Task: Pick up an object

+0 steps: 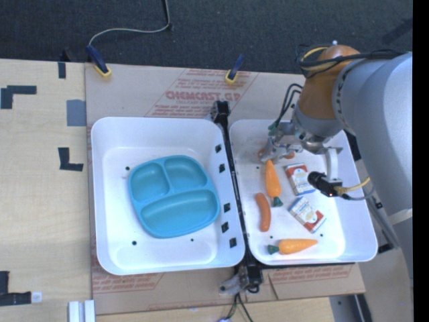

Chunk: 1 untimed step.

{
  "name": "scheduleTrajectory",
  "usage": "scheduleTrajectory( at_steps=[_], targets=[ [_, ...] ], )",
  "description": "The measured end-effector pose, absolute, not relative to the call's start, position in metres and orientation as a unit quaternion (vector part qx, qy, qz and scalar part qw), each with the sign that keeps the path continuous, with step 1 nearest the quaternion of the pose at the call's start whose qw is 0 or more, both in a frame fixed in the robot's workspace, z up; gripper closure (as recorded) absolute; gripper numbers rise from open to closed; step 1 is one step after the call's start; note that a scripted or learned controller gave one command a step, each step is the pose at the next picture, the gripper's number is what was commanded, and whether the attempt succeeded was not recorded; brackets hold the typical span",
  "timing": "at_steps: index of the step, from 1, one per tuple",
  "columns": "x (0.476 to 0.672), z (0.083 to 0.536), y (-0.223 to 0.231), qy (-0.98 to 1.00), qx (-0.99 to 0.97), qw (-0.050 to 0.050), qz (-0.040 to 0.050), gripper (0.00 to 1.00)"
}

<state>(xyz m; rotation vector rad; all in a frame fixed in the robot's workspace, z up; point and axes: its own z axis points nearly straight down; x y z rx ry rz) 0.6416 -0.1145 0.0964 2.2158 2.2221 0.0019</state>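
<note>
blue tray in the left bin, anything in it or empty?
Empty. The blue tray lies flat in the left bin; all three compartments show bare blue. The toy food sits in the right bin.

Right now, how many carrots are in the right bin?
2. One carrot lies near the bin's middle, just below the gripper; the other carrot lies along the near edge. The arm may hide more.
</note>
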Motion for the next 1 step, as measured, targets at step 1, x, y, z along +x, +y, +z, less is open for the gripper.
scheduleTrajectory(
  at_steps=[1],
  targets=[
    [0.5987, 0.1847, -0.0651, 0.708, 0.706, 0.000, 0.0002, 1.00]
  ],
)
